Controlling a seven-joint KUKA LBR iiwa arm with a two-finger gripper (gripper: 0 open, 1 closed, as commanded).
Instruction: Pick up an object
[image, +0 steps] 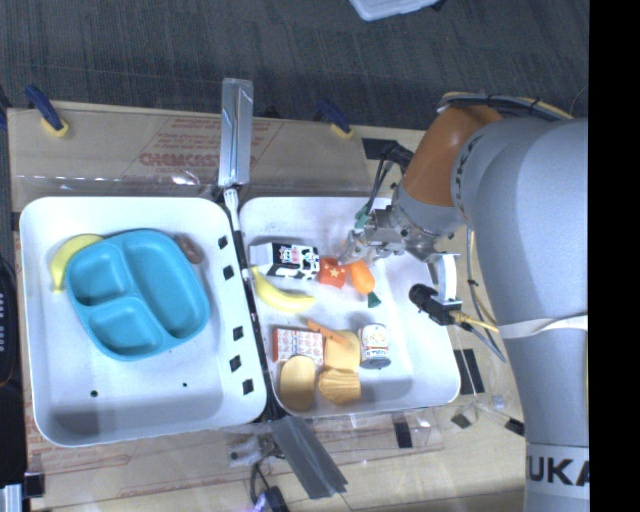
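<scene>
My gripper is low in the right bin, near its back middle. Directly beneath and in front of it lie an orange carrot and a red piece. A black-and-white carton sits just left of them. A yellow banana lies along the bin's left side. Whether the gripper touches the carrot is unclear from this angle.
Toward the front of the right bin are a cracker box, a small can and tan bread-like pieces. The left bin holds a blue divided plate, a second yellow banana and a small brown item. The grey arm covers the right side.
</scene>
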